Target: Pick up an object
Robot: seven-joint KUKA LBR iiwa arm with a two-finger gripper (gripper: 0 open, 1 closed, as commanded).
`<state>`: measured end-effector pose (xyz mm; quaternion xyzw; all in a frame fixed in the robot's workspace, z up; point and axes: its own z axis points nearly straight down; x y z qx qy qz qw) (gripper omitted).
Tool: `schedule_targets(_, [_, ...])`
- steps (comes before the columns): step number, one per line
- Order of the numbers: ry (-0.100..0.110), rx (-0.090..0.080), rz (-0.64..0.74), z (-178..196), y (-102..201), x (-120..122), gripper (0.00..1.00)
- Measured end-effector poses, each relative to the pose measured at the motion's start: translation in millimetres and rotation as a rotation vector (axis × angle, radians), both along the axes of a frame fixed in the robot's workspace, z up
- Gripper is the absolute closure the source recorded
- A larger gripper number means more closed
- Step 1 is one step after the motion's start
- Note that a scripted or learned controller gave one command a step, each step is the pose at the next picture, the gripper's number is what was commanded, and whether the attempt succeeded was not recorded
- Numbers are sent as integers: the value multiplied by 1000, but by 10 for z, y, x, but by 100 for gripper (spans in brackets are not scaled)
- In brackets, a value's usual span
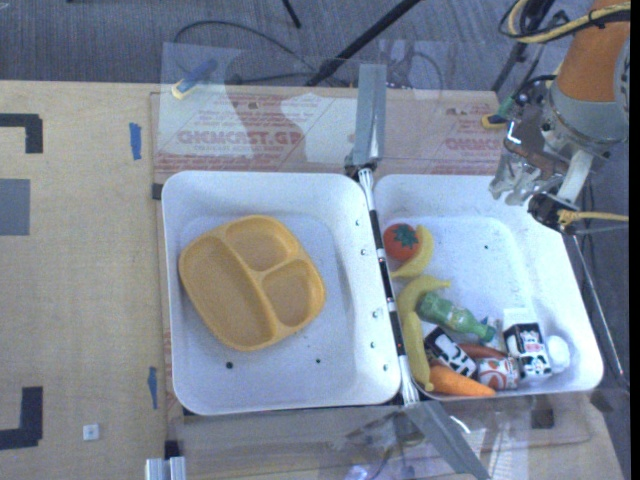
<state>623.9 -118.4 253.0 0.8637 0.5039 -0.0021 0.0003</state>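
The right bin (490, 230) holds a pile along its near side: a red tomato-like toy (401, 241) on a yellow banana (421, 255), a second long banana (412, 323), a green bottle (455, 317), an orange carrot (462, 381), and black-and-white packets (528, 351). My gripper (513, 184) hangs above the bin's far right corner, well away from the pile, with nothing seen between its fingers. Its fingertips look slightly parted.
The left bin (200, 378) carries a yellow divided plate (251, 281). A metal divider (381, 268) runs between the bins. A clear panel and a cardboard sheet (240, 133) lie behind them. Cables (545, 8) hang near the arm at the top right.
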Motion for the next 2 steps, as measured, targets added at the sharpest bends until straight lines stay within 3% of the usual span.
schedule_targets(1, [-1, -1, -108, -366, -255, 236, 100])
schedule_targets(2, [5, 1, -216, -856, 259, 423, 100])
